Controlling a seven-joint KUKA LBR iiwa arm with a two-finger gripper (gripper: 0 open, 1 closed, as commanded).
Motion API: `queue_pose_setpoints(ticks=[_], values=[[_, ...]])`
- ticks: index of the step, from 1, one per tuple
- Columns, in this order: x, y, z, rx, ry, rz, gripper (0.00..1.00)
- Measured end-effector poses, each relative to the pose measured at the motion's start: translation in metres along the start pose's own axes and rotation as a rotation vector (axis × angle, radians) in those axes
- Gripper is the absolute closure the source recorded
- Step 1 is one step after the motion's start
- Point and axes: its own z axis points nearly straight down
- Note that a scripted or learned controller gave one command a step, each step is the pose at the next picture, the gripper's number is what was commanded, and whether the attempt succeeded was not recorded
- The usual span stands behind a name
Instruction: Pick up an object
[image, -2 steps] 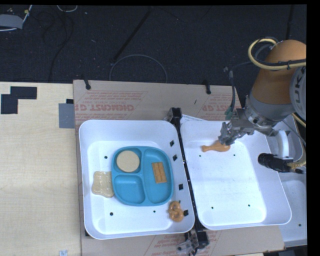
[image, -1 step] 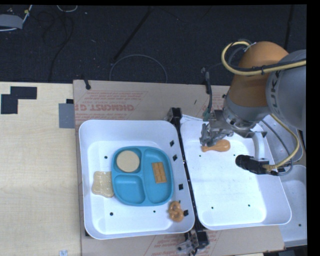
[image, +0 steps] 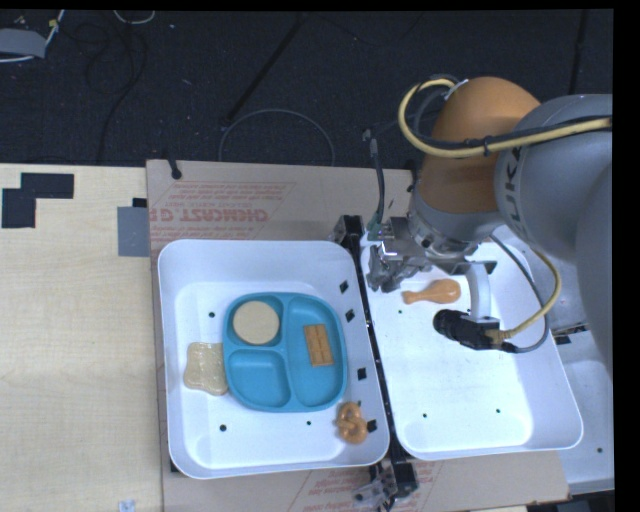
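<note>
The gripper (image: 385, 268) hangs over the right bin (image: 520, 420); I cannot tell its grip. A smooth tan chicken leg (image: 433, 292) lies just beside it on shiny white plastic.

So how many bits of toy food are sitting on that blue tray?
2. A round tan piece lies in the blue tray's upper left compartment, and an orange rectangular piece in its right compartment. The tray's lower left compartment shows bare blue, so nothing seems hidden.

Pincer (image: 386, 268) fingertips (behind the wrist) too obscured to read
</note>
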Motion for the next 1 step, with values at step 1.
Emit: queue_pose_setpoints(ticks=[1], values=[[0.0615,0.0022,0.0022,0.001,-0.001,0.000,1.00]])
